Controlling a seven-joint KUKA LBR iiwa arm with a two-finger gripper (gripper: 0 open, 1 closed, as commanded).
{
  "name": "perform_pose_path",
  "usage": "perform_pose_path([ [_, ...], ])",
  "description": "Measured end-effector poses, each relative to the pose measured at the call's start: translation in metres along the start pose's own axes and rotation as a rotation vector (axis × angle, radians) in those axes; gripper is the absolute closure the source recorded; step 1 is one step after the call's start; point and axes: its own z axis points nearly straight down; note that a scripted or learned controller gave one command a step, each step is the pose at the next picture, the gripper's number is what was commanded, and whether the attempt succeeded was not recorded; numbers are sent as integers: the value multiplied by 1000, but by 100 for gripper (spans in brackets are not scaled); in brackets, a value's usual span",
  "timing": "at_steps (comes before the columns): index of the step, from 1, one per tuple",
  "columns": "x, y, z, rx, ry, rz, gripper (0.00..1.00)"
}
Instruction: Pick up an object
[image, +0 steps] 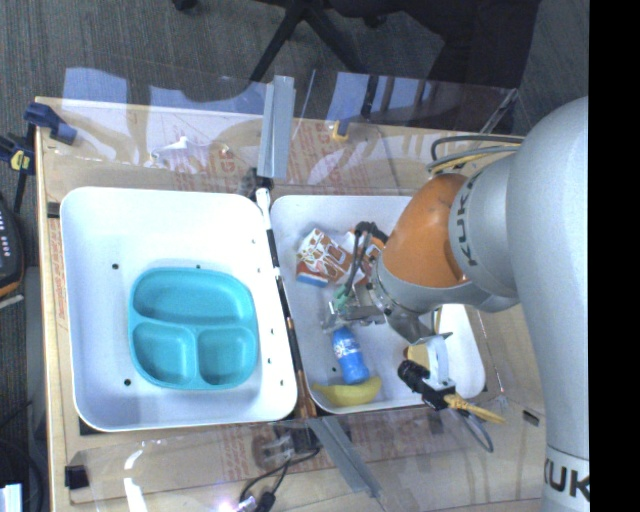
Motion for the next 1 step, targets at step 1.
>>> perform_pose_path([
  [1, 54, -4, -140, -2, 2, 160, 100],
])
